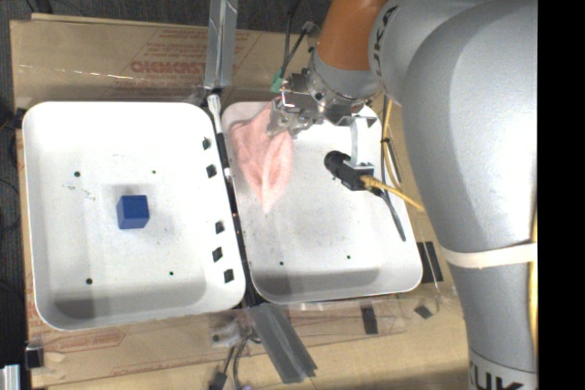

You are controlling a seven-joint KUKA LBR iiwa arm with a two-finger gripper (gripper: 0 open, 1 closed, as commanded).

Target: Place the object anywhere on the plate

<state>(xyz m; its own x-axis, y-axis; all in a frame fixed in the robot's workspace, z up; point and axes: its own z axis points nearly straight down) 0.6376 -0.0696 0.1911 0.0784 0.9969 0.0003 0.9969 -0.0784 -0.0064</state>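
From the overhead camera, two shallow white bins sit side by side on a sheet of brown cardboard (110, 46). The left bin (55, 288) holds a small blue cube (133, 211), which rests flat on the bin floor a little left of the middle, well apart from the walls and from the arm. The right bin (311, 274) holds a pale pink cloth (263, 162) that hangs or lies in a long drooping shape near the bin's far left corner, close to the divide between the two bins. The grey arm (457, 105), with its orange band (355, 14), comes in from the right and bends down over the far side of the right bin. Its gripper (291, 112) is at the upper end of the pink cloth, and the cloth's top edge appears bunched up against it; the metal parts there are small and cluttered, so it cannot be told whether it is spread or pinching the cloth. A black fitting (345, 169) with a yellowish cable sits just right of the cloth, over the bin floor. A grey metal bar (219, 41) stands at the far edge between the bins.
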